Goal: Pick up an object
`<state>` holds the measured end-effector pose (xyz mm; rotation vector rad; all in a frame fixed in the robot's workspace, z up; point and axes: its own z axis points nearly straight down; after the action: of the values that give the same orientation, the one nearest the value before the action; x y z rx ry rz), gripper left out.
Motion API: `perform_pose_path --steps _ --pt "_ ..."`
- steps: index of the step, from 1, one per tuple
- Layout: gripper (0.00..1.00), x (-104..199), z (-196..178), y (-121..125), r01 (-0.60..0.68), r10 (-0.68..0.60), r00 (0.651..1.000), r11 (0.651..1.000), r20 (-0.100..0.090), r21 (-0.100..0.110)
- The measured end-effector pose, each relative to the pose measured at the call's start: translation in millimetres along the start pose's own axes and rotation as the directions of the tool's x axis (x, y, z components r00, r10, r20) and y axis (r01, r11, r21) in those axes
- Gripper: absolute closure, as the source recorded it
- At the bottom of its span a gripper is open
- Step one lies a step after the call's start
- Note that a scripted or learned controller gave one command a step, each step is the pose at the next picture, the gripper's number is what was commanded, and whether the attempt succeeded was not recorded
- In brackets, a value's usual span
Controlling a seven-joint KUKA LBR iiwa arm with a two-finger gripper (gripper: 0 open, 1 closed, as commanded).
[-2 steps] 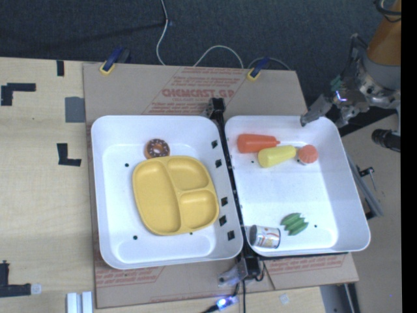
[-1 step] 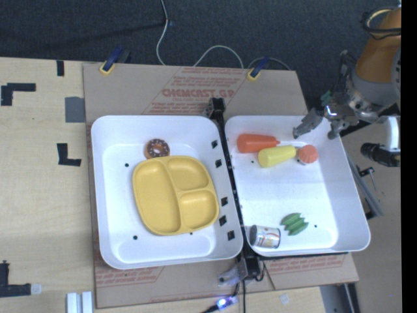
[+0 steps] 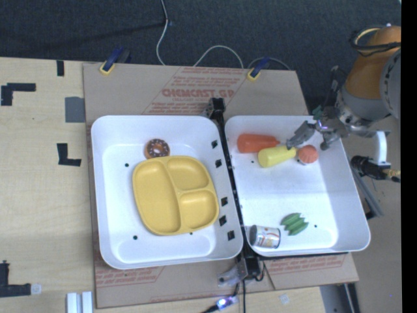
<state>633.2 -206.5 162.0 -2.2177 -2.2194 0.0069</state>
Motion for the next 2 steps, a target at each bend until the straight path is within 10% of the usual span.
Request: perform_pose_path --steps 1,2 --pt "0.00 -2 42 3 0.000 0.000 1.000 1.000 0.002 -0.005" --pt "1.00 -1 30 4 0.001 -0.001 1.000 1.000 0.002 -0.007"
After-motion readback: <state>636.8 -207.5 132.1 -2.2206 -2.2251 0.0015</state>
